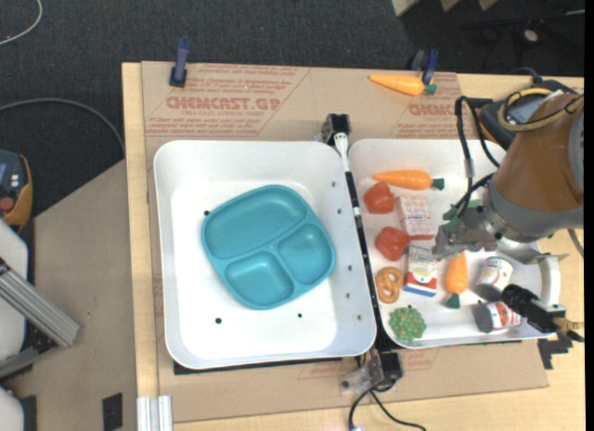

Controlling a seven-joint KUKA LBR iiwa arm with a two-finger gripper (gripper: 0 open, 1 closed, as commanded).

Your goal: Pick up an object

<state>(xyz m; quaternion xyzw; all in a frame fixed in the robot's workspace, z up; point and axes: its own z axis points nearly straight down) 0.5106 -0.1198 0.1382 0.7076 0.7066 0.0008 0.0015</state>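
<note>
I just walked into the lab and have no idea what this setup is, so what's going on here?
A grey and orange robot arm is reaching from the right into the right bin, which holds toy food: carrots, tomatoes, a pretzel, broccoli and small cartons. Its gripper is down among them near a small carton and a carrot; nothing is visibly lifted. The left bin holds a blue divided plate.
</note>
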